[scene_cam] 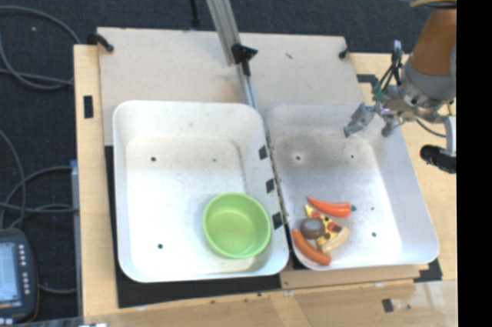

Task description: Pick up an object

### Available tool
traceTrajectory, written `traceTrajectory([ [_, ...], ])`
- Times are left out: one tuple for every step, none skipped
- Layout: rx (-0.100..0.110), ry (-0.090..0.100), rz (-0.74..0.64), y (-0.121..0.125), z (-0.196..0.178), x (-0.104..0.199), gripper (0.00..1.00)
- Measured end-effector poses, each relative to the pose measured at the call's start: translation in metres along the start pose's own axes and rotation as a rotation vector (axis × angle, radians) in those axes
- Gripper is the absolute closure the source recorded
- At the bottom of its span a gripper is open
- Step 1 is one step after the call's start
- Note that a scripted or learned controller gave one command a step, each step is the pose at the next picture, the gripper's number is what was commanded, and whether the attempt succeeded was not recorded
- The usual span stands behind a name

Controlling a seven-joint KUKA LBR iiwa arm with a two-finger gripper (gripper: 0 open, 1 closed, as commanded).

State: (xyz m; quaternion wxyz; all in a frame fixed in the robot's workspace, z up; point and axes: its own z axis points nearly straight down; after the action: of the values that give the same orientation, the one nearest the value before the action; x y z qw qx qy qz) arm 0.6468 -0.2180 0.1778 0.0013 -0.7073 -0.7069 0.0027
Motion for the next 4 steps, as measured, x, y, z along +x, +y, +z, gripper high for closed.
traceTrajectory([
  [-0.001, 0.0, 0.001, -0.001, 0.063, -0.002, 0.0],
  [-0.011, -0.002, 0.0, 0.002, 0.047, -0.003, 1.0],
  [-0.014, 0.0, 0.003, -0.003, -0.017, -0.003, 1.0],
  [-0.011, 0.001, -0.001, -0.002, -0.047, -0.004, 1.0],
])
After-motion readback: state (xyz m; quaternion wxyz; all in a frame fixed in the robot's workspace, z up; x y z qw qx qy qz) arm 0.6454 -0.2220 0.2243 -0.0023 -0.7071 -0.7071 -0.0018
